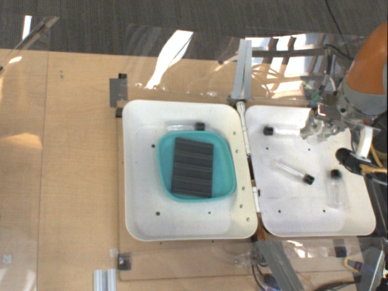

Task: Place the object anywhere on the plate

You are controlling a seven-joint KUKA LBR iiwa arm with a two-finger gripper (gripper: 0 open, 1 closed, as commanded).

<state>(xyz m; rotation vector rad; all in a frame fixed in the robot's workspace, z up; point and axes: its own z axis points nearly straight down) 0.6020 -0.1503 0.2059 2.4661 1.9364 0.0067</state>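
You had block already on plate, left bin. Gripper over right bin far edge; finger state: cannot tell.

The room is evenly and fairly brightly lit, with soft overhead light. A hard streak of glare crosses the clear sheet at the back of the light wooden tabletop, and a smaller glint sits at the far left edge. The two shallow white plastic bins look almost washed out, with faint grey shading along their rims. The teal square plate casts barely any shadow. The orange band of the arm is soft and blurred, and the clear tubes in the right bin are hard to make out against the white.
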